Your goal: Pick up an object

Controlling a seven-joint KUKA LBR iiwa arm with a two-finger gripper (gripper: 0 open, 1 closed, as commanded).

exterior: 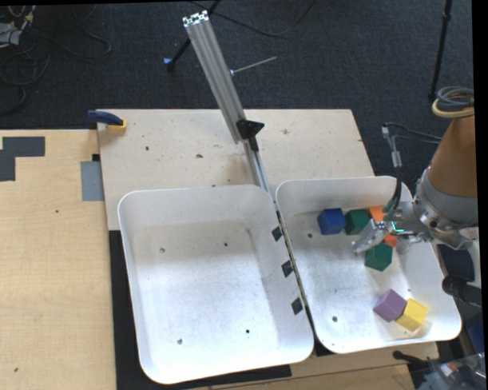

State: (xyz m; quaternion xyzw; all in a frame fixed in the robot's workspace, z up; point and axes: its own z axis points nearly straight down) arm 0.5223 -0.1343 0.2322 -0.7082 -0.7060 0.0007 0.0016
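Observation:
The right bin holds several small blocks. A blue cube and a green block lie near its back, with an orange piece just behind the gripper. Another green block sits right under the gripper, which reaches in from the right and hangs low over the blocks. A purple block and a yellow block rest near the bin's front right corner. Nothing is seen held between the fingers.
The left bin stands beside the right one, split by a divider with black clips. A slanted aluminium post rises behind the bins. A blue and yellow clamp lies at the bench's back left.

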